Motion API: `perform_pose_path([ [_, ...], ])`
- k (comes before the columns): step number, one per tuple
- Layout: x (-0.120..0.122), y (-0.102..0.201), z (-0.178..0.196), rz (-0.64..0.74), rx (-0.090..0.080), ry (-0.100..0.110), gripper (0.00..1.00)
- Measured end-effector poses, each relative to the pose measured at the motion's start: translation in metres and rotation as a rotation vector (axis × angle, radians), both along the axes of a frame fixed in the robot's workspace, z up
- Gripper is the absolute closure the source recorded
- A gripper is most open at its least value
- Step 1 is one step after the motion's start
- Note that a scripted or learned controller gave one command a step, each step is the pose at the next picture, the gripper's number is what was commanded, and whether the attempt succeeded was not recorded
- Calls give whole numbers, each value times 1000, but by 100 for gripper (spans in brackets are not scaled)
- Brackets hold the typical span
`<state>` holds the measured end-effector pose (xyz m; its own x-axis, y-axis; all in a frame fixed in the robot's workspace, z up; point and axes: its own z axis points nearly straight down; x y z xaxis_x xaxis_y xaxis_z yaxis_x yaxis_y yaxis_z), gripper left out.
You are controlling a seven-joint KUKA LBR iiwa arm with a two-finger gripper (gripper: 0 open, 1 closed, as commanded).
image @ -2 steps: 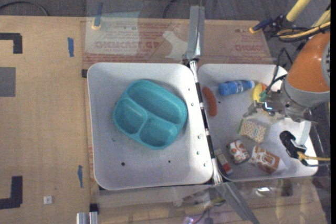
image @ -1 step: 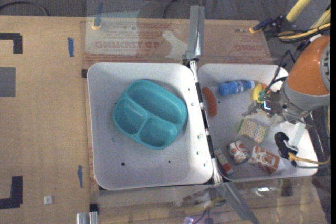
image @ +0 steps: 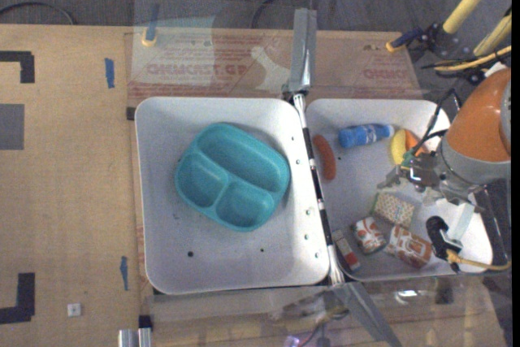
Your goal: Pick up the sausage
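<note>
Camera view puts the sausage (image: 325,156) at the right bin's (image: 370,107) left wall, mid-frame; claw (image: 410,172) state can't be told. Approach along its length, clear of the wall.

Teal tray (image: 233,175), blue bottle (image: 365,134)

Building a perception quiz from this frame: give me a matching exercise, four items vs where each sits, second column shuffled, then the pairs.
Column 1:
1. sausage
2. teal divided plate
3. blue bottle
4. gripper

Column 2:
A. middle of the left bin
B. right side of the right bin, under the orange band
C. far end of the right bin, lying flat
D. against the right bin's left wall

Pairs: 1-D, 2-A, 3-C, 4-B
</note>
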<state>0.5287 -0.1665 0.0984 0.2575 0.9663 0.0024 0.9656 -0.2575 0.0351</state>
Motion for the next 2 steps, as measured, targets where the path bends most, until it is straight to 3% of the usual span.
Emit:
perform_pose_path([
  [1,1,1,10,-1,5,0,100],
  [2,-33,-5,80,542,-5,33,100],
])
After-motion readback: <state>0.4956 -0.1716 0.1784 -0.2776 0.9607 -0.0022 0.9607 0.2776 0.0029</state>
